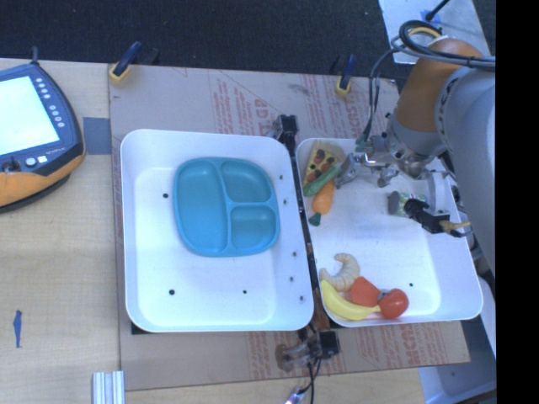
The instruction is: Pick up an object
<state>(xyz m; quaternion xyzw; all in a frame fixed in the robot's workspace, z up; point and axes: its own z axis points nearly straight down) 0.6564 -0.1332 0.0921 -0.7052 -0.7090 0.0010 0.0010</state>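
Note:
The right bin [438,263] holds several toy foods. A pizza slice [321,162] lies at its far left corner with an orange carrot [323,200] just below it. Near the front edge are a pale shrimp-like piece [345,268], a yellow banana [341,305] and two red tomato-like pieces [365,292] [393,303]. My gripper [354,167] reaches in from the right, low over the bin's far side. Its tip is right beside the pizza slice and the carrot's green top. The wrist hardware hides the fingertips.
The left bin [143,251] holds a blue divided plate [226,205]. A teach pendant [34,133] lies on the bench at the far left. Clamps [125,61] [343,73] grip the board's far edge. The grey arm with its orange band [438,74] fills the upper right.

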